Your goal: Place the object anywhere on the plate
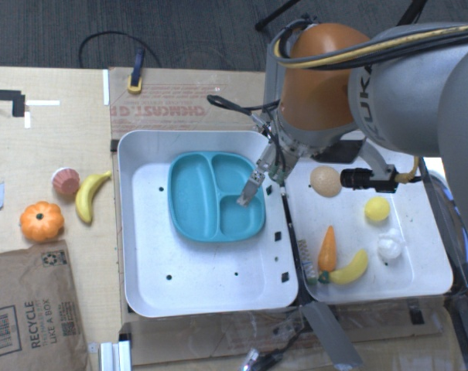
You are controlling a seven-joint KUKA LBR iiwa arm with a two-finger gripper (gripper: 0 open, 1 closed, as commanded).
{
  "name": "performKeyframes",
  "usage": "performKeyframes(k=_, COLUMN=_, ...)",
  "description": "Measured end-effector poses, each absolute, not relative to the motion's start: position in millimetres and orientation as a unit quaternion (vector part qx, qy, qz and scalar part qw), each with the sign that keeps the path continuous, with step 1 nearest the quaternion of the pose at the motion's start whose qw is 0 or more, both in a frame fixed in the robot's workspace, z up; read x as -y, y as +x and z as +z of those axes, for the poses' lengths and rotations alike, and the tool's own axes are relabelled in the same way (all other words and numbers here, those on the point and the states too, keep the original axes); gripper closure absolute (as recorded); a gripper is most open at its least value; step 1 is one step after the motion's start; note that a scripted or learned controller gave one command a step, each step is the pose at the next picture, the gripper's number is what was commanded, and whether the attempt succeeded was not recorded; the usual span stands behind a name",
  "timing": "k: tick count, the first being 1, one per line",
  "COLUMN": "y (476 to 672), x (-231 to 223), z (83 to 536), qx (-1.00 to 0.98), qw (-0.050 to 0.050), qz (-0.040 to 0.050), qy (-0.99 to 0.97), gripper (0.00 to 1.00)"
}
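Bench with two shallow white bins side by side; arm reaching in over the divided plate.

Landmark: teal plate [216, 195], lying in the left bin [141, 269]; gripper [250, 189] hangs over the plate's right-hand compartments, fingertips close to or touching its surface; fingers look drawn together with nothing visible between them, though at this slant I cannot tell for certain; no object rests on the plate. Right of the plate, in the other bin [435, 277]: egg [324, 181], lemon [377, 209], carrot [327, 249], banana [350, 268], a small white item [388, 246]. Judgement: placing step not achieved; which object is meant is unclear; next move calls for lifting clear, crossing to the right bin, and securing one item before returning over the plate.
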State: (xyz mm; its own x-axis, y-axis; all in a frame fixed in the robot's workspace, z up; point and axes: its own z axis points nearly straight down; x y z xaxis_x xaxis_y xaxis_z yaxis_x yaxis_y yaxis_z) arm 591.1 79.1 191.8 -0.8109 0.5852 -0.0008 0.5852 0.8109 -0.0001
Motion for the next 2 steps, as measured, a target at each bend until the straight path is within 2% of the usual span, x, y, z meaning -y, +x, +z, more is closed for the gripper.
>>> performKeyframes(k=1, y=618.6, x=-77.3, z=190.8, qx=-0.859, qw=0.000, qz=-0.0011, qy=0.512, gripper=0.00)
performKeyframes(k=2, y=619.1, x=-76.6, z=199.6, qx=-0.859, qw=0.001, qz=-0.0018, qy=0.511, gripper=1.00)
